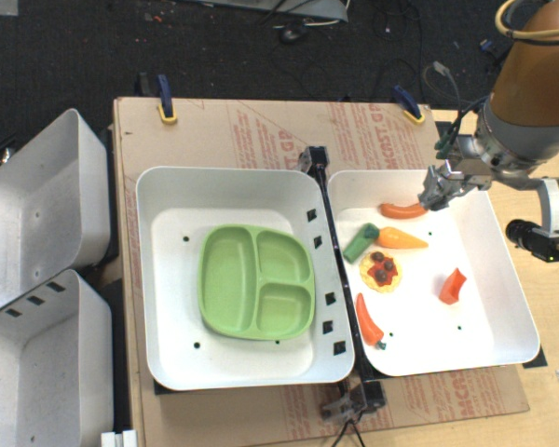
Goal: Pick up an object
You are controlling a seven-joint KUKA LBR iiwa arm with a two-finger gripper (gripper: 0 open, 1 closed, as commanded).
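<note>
Gripper [440,192], upper right of frame, sits low at the orange sausage [402,210]; finger state: cannot tell. No object lifted; pick remains outstanding

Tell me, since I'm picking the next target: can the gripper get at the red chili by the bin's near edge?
Probably yes. The red chili lies alone on bare bin floor, apart from the other toys, and the gripper sits over the same bin.
</note>
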